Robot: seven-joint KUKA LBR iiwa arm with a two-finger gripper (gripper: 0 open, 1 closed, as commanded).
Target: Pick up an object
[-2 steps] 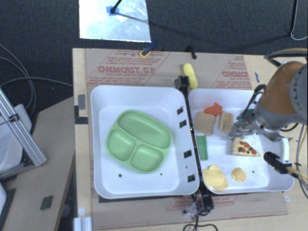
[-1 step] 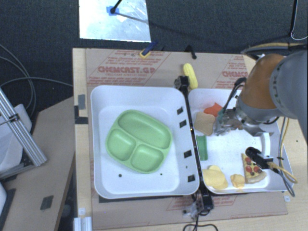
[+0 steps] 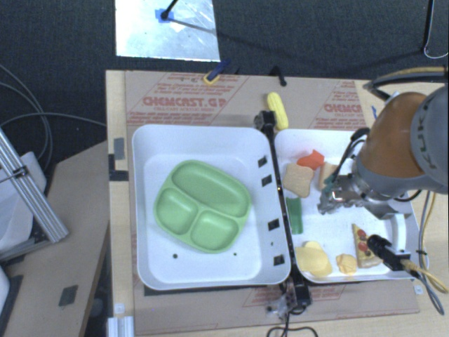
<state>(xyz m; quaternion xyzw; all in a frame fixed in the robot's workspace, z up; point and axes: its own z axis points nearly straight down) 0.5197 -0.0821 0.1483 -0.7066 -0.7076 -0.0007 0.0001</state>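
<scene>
The right bin [image 3: 330,140] holds several toy foods: an orange-red piece [image 3: 311,160], a tan bread slice [image 3: 298,180], a green strip [image 3: 294,214], a yellow lump [image 3: 314,259], a small yellow piece [image 3: 346,263] and a pizza slice [image 3: 363,245]. My gripper [image 3: 331,201] hangs over the middle of this bin, right of the bread slice and above the bin floor. A beige piece [image 3: 327,175] lies just up-left of it. I see nothing held between its fingers.
The left bin [image 3: 151,153] carries a green divided plate [image 3: 202,205]. A yellow banana-like toy [image 3: 277,109] rests on the bench behind the bins. The arm's orange band [image 3: 396,135] and grey wrist cover the right bin's right side.
</scene>
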